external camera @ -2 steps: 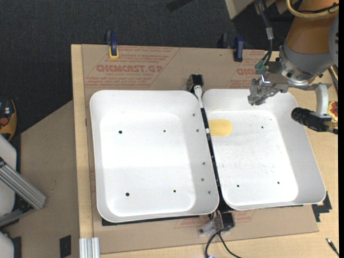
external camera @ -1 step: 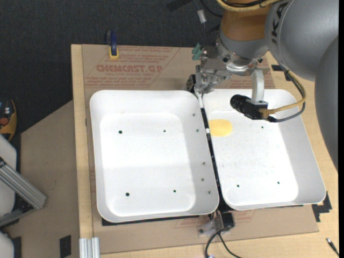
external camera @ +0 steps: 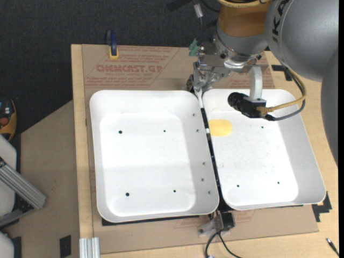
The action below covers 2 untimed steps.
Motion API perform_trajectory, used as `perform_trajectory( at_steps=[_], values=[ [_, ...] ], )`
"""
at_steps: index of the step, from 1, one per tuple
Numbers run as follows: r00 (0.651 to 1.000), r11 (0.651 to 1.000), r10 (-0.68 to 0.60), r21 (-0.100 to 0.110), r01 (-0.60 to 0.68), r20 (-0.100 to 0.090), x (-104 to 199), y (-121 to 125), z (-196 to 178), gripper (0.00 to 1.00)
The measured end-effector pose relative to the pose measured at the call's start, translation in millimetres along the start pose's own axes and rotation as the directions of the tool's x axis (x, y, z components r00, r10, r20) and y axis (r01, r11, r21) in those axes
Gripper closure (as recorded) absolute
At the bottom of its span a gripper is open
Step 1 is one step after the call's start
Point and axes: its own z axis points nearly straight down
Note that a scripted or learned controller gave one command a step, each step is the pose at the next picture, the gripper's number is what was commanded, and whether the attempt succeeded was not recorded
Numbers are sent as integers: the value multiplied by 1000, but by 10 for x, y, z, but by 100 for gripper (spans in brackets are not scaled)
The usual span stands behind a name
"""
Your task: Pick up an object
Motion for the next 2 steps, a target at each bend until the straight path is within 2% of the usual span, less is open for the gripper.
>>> perform_trajectory(
  at_steps=[1, 2],
  values=[
    [1000, 1000, 1, 0, -1, 0, 152, -70, -161, 100],
    [1000, 1000, -7, -1, 7, -3, 1139, -296, -491, 100]
  ],
)
